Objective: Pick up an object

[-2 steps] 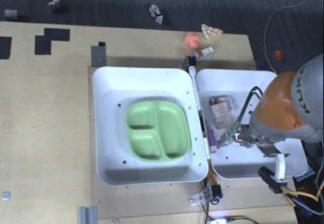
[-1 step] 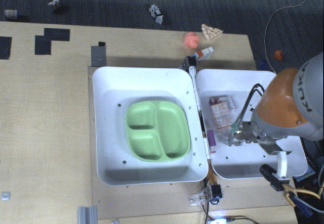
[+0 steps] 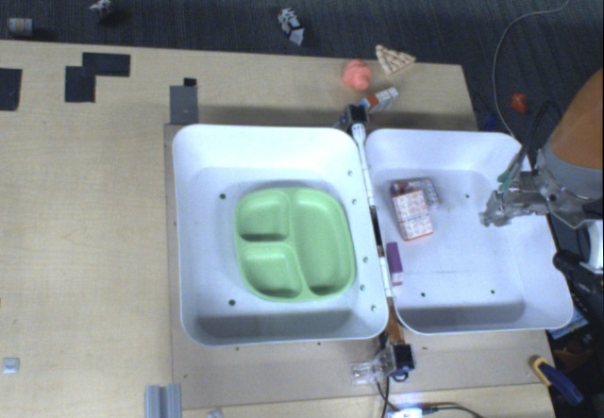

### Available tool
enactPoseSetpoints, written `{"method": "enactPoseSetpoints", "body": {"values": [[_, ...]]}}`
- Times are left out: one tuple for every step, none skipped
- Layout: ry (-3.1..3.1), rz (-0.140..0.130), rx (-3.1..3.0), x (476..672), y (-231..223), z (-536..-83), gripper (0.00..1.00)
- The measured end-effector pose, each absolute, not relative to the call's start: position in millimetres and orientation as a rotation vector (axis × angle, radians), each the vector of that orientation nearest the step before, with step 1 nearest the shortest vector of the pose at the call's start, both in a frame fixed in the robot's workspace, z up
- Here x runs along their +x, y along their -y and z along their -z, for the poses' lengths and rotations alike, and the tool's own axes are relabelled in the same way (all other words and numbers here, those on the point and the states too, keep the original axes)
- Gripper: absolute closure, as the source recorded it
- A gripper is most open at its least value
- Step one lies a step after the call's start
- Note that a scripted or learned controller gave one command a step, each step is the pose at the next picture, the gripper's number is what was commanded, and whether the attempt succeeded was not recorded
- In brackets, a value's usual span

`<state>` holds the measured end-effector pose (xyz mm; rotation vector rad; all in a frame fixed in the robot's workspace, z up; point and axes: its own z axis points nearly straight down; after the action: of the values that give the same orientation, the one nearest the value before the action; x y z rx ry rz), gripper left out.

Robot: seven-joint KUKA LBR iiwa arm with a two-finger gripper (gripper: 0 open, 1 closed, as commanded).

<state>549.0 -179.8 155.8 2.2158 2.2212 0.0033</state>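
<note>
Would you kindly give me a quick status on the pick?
Gripper over right bin's right side, nothing held. Packet lies at bin's left, untouched. Path between clear.

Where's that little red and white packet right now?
The red and white packet lies in the right-hand bin, in its left half near the divide between the bins, with a small purple item just below it. The gripper is off to its right.

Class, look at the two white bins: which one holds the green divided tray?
The left bin, farther from the arm, holds the green tray. The right bin holds a small patterned packet instead.
</note>
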Motion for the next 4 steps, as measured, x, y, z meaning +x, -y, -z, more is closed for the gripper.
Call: {"method": "enactPoseSetpoints", "body": {"values": [[-2.226,-0.003,2.214,601.3,172,-163,1.00],[-2.227,-0.005,2.213,618.6,72,-185,1.00],[-2.226,-0.004,2.214,618.4,73,-185,0.00],[-2.221,-0.006,2.216,544.1,84,-87,0.00]]}}
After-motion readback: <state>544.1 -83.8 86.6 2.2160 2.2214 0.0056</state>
